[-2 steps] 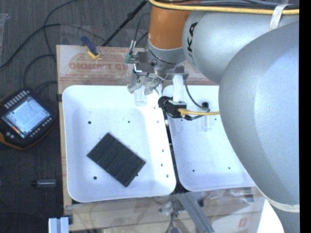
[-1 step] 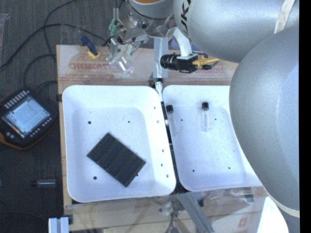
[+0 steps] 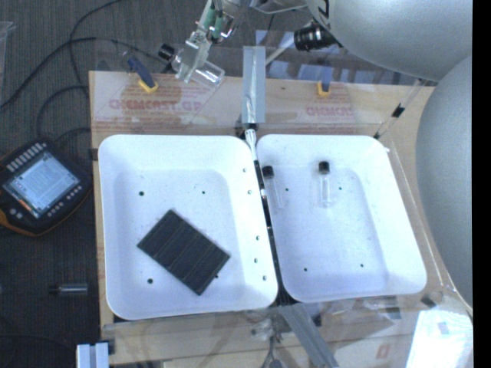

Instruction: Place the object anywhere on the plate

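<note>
Inside left bin [image 3: 123, 167]: ribbed dark square plate [image 3: 184, 251].

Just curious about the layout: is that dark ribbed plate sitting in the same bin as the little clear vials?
No, the dark plate lies in the left bin, while the two clear vials lie in the right bin.

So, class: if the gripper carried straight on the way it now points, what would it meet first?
Probably the wooden bench board behind the left bin. The gripper points down and leftward, well short of the dark plate. Depth is unclear from this slant.

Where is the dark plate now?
The plate lies flat in the left bin, toward its front, across the divider from two clear vials in the right bin.
</note>
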